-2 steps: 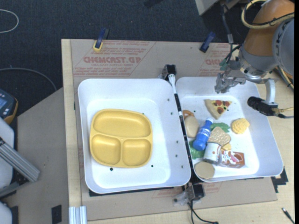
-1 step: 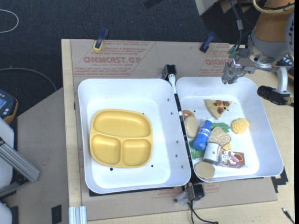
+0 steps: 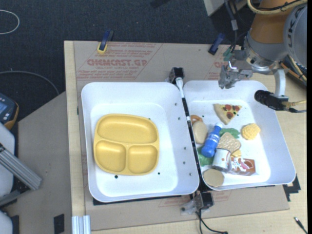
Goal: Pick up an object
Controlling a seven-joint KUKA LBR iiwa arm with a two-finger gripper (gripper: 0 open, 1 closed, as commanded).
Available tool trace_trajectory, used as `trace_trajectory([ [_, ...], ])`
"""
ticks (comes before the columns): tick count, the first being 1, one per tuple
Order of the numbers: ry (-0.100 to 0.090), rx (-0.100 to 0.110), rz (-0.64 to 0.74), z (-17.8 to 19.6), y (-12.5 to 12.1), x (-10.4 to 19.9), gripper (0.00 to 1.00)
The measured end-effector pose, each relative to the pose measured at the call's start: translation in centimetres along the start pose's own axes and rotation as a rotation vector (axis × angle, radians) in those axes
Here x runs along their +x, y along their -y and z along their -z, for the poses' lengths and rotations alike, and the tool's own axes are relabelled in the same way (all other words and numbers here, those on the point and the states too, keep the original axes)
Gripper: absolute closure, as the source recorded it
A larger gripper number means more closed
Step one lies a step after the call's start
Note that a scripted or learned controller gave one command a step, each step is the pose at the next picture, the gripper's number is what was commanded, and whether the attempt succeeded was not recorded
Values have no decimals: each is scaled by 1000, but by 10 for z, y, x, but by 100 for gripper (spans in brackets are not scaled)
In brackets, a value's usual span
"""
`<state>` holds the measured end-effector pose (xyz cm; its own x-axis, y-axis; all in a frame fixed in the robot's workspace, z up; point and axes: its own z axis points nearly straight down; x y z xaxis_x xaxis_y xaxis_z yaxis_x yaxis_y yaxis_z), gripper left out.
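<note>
White plastic bin (image 3: 273, 165) on the right holds my choices, a glossy blue bottle (image 3: 212, 141), a flat pizza slice (image 3: 228, 112) and bumpy yellow corn (image 3: 250, 130); my gripper (image 3: 229, 80) hangs over its far rim, jaws' state I cannot tell, nothing held, so next I must descend onto one piece

In front of me the left white bin (image 3: 87, 130) holds a yellow plate (image 3: 126, 144) with three compartments, lying flat near its middle. Both bins rest on the counter (image 3: 122, 62), which has red printed letters. A yellow clamp (image 3: 103, 43) and a blue clamp (image 3: 216, 44) grip its far edge. I see dark floor (image 3: 48, 13) beyond, with a thin white cable loop (image 3: 9, 21).
</note>
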<state>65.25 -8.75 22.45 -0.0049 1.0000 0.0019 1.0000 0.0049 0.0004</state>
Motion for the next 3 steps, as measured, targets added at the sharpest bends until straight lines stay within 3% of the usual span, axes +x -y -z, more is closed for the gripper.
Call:
trace_trajectory([
  [2, -1, 3, 1, 14, 26, 104, 100],
  [3, 1, 4, -3, 3, 23, 116, 100],
])
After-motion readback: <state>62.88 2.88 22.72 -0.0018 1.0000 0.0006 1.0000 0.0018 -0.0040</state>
